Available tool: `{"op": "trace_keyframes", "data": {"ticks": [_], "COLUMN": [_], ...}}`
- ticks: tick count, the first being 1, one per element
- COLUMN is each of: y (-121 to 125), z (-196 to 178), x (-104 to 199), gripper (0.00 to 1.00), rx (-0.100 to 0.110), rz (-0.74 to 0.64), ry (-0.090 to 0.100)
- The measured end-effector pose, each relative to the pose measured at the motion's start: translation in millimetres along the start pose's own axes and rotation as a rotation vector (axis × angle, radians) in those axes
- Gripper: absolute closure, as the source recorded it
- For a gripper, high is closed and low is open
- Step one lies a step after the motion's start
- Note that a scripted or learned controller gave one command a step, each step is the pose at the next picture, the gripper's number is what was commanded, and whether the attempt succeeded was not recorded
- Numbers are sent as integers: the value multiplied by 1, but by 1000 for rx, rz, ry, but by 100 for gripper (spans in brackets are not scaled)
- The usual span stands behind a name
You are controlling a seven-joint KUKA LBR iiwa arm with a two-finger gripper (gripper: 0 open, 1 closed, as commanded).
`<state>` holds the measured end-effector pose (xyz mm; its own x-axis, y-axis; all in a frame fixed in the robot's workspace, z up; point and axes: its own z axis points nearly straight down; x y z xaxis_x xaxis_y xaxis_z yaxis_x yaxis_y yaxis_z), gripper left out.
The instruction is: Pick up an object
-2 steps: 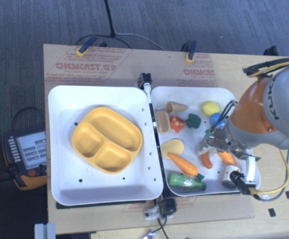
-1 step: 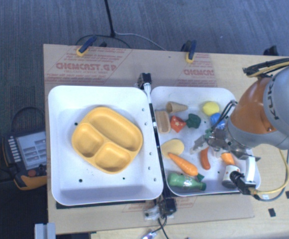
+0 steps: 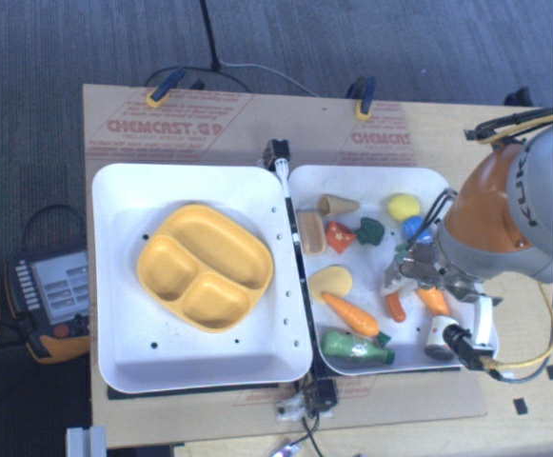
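End effector [image 3: 412,272] sits low in right bin [image 3: 371,175], hovering w/ toys packed around it, prob. lining up a pick; can't tell its state. Small carrot [image 3: 395,305] lies just beside, nothing visibly held.

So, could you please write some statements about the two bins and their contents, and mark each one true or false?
1. The yellow divided plate lies in the left bin. True.
2. The toy carrot lies in the left bin. False: it lies in the right bin.
3. The yellow lemon is near the right bin's far edge. True.
4. The end effector hangs over the left bin. False: it is over the right bin.
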<state>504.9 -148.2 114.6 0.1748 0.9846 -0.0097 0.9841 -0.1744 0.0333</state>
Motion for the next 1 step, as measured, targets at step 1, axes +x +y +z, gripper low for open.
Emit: {"op": "trace_keyframes", "data": {"ticks": [1], "y": [0], "z": [0], "x": [0], "gripper": [0], "rx": [0], "rz": [0], "ry": [0]}}
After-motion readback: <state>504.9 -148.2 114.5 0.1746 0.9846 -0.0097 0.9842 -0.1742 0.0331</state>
